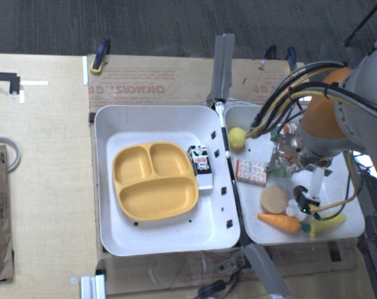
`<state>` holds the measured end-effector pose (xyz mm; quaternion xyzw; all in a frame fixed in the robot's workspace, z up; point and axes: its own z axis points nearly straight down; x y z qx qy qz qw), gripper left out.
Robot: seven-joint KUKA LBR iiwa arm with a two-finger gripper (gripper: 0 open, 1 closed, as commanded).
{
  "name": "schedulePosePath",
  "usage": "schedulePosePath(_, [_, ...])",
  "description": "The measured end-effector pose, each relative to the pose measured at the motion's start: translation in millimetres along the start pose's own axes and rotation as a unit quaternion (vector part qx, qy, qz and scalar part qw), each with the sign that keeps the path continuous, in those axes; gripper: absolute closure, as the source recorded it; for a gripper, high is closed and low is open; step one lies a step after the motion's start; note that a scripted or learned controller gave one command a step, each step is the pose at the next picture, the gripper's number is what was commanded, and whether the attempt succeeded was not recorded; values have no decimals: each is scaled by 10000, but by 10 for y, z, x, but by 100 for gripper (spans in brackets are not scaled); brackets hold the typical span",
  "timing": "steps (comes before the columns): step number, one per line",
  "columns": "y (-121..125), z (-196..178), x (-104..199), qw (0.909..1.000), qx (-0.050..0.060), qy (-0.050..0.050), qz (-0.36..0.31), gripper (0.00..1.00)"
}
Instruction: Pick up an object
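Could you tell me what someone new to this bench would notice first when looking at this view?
Probably the yellow divided plate, which sits in the left bin with a small black-and-white carton at its right edge. Next comes the grey arm with its orange band, reaching into the right bin over a lemon, a pink box, a round tan piece and a carrot.
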<state>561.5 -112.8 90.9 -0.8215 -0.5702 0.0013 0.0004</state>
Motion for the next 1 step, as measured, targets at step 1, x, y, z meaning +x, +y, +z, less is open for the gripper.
schedulePosePath(1, [362,-1005,749,9994,-5,-8,-340,100])
